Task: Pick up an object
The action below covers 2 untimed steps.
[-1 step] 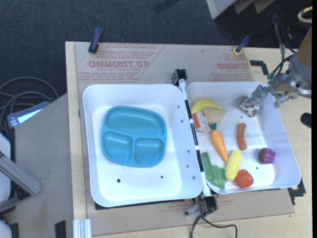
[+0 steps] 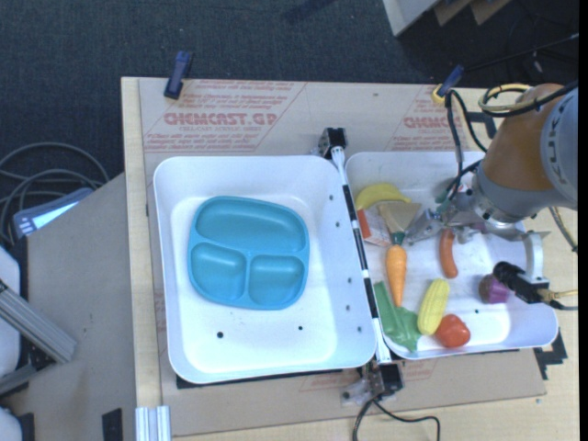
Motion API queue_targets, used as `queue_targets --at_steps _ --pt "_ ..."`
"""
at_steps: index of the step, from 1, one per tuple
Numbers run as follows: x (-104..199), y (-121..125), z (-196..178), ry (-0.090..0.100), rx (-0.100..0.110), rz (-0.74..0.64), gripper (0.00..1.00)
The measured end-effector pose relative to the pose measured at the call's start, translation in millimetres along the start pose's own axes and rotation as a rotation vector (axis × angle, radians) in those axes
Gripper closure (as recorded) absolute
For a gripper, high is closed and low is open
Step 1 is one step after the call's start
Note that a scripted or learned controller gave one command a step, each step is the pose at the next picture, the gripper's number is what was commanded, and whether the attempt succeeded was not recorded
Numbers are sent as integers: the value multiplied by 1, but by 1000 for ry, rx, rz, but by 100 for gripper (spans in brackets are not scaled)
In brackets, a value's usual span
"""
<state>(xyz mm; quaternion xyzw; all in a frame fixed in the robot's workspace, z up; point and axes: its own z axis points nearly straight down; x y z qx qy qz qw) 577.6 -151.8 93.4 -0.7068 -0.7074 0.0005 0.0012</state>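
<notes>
Dark carpet surrounds my bench, where two white bins sit side by side. Nearest the camera in the right bin (image 2: 514, 333), a tomato (image 2: 452, 331), corn cob (image 2: 433, 305) and green pepper (image 2: 397, 322) lie close together. Beyond them are a carrot (image 2: 396, 273) and a banana (image 2: 381, 195). My gripper (image 2: 439, 220) hangs over the right bin; I cannot tell its state. The left bin (image 2: 175, 246) holds a blue divided plate (image 2: 248, 251).
</notes>
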Motion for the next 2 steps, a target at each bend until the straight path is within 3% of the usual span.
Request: queue_targets --at_steps 1,2 --pt "0 1 -11 -2 -4 0 100" --pt "66 -35 -111 -1 -4 -1 100"
